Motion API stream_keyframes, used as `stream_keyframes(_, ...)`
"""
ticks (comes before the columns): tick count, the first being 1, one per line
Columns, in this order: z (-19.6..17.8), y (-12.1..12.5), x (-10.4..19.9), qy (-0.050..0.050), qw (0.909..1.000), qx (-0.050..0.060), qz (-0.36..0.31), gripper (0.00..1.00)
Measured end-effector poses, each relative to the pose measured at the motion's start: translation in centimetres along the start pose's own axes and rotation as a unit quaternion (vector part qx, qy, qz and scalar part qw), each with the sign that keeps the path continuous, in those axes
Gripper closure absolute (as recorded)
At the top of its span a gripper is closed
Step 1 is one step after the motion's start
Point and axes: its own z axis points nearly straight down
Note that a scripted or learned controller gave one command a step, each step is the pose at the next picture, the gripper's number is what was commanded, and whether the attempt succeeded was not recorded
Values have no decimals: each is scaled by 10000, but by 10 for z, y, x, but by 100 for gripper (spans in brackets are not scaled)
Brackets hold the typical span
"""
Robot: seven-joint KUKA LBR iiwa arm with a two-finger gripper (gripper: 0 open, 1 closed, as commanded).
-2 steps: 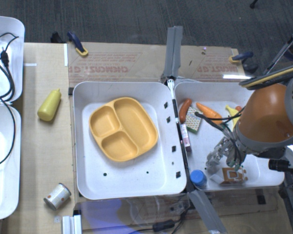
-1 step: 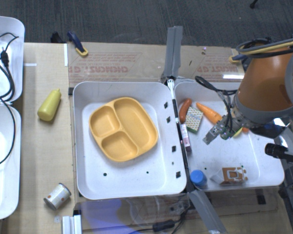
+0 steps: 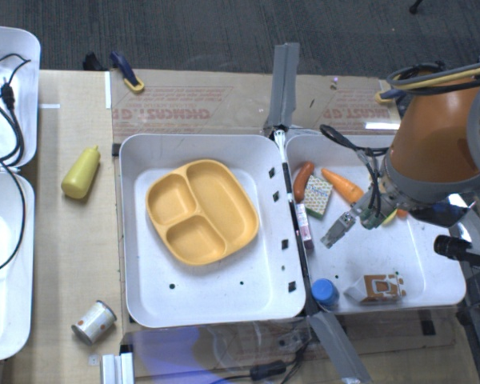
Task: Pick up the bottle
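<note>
You get little of the bottle (image 3: 325, 293): a blue cap and a sliver of body, jammed into the near left corner of the right bin (image 3: 432, 254) against the divider, its shape below the cap hard to make out. The arm's wide orange band (image 3: 436, 138) and grey wrist cover the far right of that bin, and cables hang in front of the gripper (image 3: 342, 229), so you cannot tell whether the claw is spread or pressed together, or whether it touches anything. What you can see is a grey metal tip, slanted low over the bare white floor of the right bin, well apart from the bottle, with nothing visibly in it. Just beyond it lie a carrot (image 3: 342, 186), a green speckled block (image 3: 318, 196) and a red sausage (image 3: 302, 180); a small carton (image 3: 380, 288) sits near the front, right of the bottle. The left bin (image 3: 144, 278) holds a yellow divided plate (image 3: 202, 210). On the cardboard-covered bench (image 3: 192, 102) outside the bins lie a yellow squeeze bottle (image 3: 81, 173) and a small can (image 3: 94, 321). Dark carpet (image 3: 224, 14) runs behind.
</note>
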Motion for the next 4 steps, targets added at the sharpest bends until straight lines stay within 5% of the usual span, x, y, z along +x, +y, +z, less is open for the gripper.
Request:
stream_keyframes(1, 13, -13, 27, 7, 9795, 0, -2015, 0)
stream_keyframes(2, 13, 41, 100, 0, 9468, -5, -3217, 0)
stream_keyframes(3, 13, 41, 99, 0, 9468, -5, -3217, 0)
stream_keyframes(4, 4, 42, 98, -6, 9474, -12, -3199, 100)
